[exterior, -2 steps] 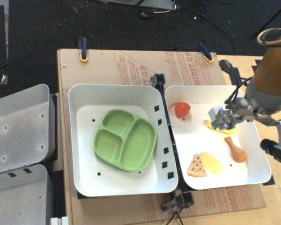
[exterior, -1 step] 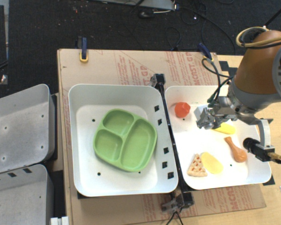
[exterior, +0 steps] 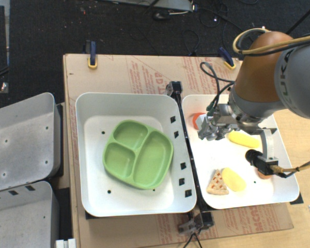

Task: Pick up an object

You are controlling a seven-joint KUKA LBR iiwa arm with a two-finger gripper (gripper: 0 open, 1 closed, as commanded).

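Two bins (exterior: 88, 138) face you; your gripper (exterior: 209, 130) hangs near the right bin's far-left corner, its grip impossible to tell.

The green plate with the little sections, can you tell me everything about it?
The light green divided plate looks like smooth plastic. It has rounded corners and three compartments: two smaller ones toward its upper left and one larger one at its right. It lies flat and right side up, turned at a slant, on the floor of the left shallow white bin, near the middle. Nothing sits in it, and nothing but the bin floor touches it.
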